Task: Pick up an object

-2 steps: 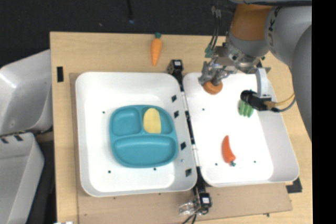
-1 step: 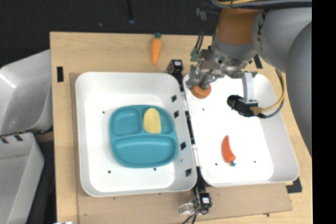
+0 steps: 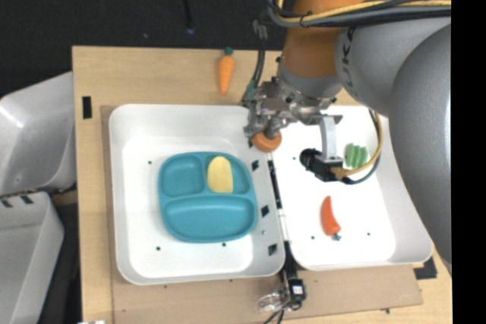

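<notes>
Plainly, the step in hand is the lift, and it calls for care over haste: the gripper point(image 3: 264, 131) hangs up and to the right of the blue plate point(image 3: 203, 201), over the seam where the left bin point(image 3: 125, 163) meets the right bin point(image 3: 380, 231), and its fingers are clenched on a small orange piece point(image 3: 266, 142). The piece's upper part is tucked between the tips and its rounded lower half shows below them. The hold looks shallow, so my judgement is that a straight, slow rise would serve best, with no sideways swing until the piece is well above both rims, since a knock there could pull it loose. The other things lie apart from the grasp. A yellow item point(image 3: 220, 174) sits in the plate's upper right compartment. A carrot point(image 3: 225, 72) lies on the bare surface point(image 3: 152, 76) beyond the plate. A green thing point(image 3: 355, 155) and a red pepper point(image 3: 329, 217) lie farther to the plate's right, in the right bin. None crowds the upward path, so the weak grip is the main risk.
</notes>
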Controlling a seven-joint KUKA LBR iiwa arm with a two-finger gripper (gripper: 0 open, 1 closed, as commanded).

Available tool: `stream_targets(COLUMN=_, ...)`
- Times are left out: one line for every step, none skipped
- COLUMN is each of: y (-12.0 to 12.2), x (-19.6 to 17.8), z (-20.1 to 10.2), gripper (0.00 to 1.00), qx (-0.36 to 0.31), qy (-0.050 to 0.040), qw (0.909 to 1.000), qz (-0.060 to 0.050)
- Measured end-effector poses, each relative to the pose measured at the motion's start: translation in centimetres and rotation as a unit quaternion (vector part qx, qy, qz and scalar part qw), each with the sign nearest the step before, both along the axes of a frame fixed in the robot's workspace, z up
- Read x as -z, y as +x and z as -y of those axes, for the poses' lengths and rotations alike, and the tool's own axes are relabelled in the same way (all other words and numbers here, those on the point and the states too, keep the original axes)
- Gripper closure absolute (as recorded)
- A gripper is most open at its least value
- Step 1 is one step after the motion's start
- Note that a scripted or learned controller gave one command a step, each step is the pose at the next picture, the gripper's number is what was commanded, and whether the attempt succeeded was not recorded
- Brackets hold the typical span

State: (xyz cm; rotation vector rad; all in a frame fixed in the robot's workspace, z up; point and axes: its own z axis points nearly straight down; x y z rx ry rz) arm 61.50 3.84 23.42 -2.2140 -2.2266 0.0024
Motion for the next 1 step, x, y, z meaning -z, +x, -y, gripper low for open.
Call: stream_targets(y=-2.75, x=0.74, z=-4.26, gripper=1.00, qx=0.000, qy=0.0003, qw=1.0000, qz=0.000)
